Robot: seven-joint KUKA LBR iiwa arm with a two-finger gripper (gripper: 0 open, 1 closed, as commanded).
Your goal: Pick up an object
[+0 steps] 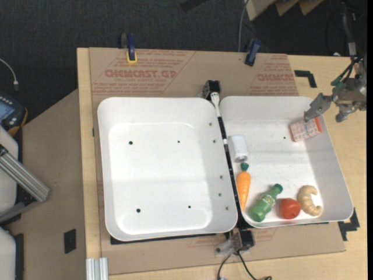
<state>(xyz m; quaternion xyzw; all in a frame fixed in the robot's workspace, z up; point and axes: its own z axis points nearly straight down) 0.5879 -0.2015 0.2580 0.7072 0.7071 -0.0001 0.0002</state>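
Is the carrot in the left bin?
No, the carrot lies in the right bin, against its left wall, next to the green bottle.

Two bins sat side by side on the bench (pixel 175 69), the left bin (pixel 111 156) touching the right bin (pixel 338 179) along their shared edge. In the right bin, a small packet (pixel 305 129) lay toward the far right side, with the gripper (pixel 330 105) just beside it, over the far right rim. A tube (pixel 238 147) lay against the left wall, and a carrot (pixel 243 183) lay just in front of it (nearly end to end). Along the near wall, left to right, lay a bottle (pixel 265 203), a tomato (pixel 289 208) and a croissant (pixel 310 200), close together.
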